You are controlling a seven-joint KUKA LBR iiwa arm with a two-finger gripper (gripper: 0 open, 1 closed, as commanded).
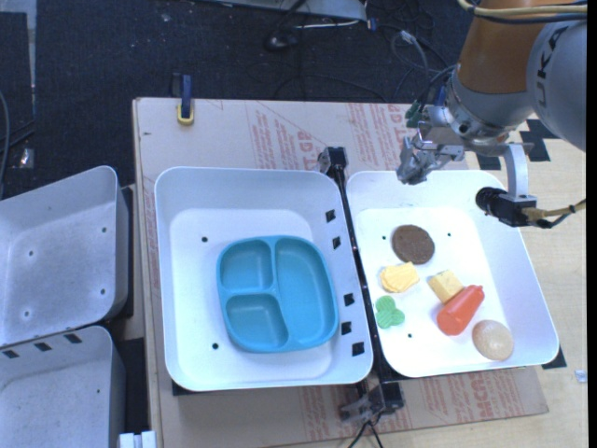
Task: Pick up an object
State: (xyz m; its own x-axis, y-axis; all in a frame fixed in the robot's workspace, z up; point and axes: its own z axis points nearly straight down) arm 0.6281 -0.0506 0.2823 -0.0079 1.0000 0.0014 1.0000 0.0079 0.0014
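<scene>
Tan bench (242,129) bears two white bins (187,213); dark floor (75,54).

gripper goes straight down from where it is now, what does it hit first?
Likely the bare floor at the far edge of the right bin. The gripper hangs above that spot, and the brown disc lies nearer the camera. Depth is unclear from this slant.

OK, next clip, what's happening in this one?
A grey KUKA arm reaches in from the right, its claw above the far edge of the right bin, with nothing visibly held. That bin holds a brown disc, a yellow piece, a yellow block, a red-orange item, a green piece and a tan ball. The left bin holds a blue divided tray. Nothing looks picked yet.
</scene>
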